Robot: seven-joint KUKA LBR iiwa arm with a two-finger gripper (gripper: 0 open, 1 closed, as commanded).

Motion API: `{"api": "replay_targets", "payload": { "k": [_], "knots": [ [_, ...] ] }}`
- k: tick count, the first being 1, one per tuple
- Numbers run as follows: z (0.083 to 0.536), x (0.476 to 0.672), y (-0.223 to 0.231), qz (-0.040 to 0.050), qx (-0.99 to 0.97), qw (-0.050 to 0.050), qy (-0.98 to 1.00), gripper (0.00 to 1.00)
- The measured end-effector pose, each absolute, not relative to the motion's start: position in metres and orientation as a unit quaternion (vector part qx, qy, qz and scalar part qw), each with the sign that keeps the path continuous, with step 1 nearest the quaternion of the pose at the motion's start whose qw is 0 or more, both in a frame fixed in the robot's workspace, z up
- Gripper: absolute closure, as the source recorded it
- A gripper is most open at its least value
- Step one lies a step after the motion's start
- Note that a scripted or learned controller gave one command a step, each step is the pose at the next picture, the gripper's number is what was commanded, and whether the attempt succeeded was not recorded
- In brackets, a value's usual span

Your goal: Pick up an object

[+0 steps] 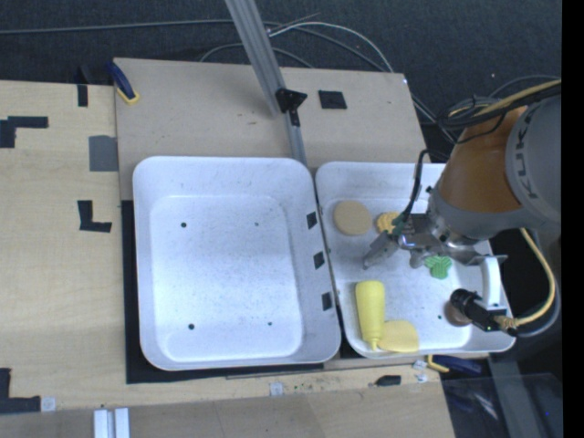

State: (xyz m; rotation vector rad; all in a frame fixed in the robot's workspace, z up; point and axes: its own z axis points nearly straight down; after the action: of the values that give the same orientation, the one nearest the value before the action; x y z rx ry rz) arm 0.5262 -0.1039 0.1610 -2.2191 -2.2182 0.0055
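I have the claw (383, 245) low inside the right bin (411, 176), its fingers spread apart with nothing between them. Just up and left of the fingertips lies a round tan disc (350, 217). A small yellow piece (388, 221) sits right behind the claw, partly hidden by the wrist. Below the claw, a yellow bottle (370, 310) lies lengthwise, and a yellow lump (399, 337) touches its lower end. A green object (440, 266) peeks out under the arm to the claw's right. The left bin (224, 176) sits well apart to the claw's left on the table (55, 245).
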Motion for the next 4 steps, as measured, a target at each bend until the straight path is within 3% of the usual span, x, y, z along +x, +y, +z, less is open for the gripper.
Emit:
{"api": "replay_targets", "payload": {
  "k": [1, 2, 4],
  "knots": [
    [0.103, 0.519, -0.096, 0.0019, -0.707, 0.002, -0.707, 0.0],
    [0.116, 0.521, -0.097, 0.0004, -0.707, 0.001, -0.707, 1.0],
    [0.219, 0.522, -0.096, -0.0013, -0.707, -0.002, -0.707, 1.0]
  ]
}}
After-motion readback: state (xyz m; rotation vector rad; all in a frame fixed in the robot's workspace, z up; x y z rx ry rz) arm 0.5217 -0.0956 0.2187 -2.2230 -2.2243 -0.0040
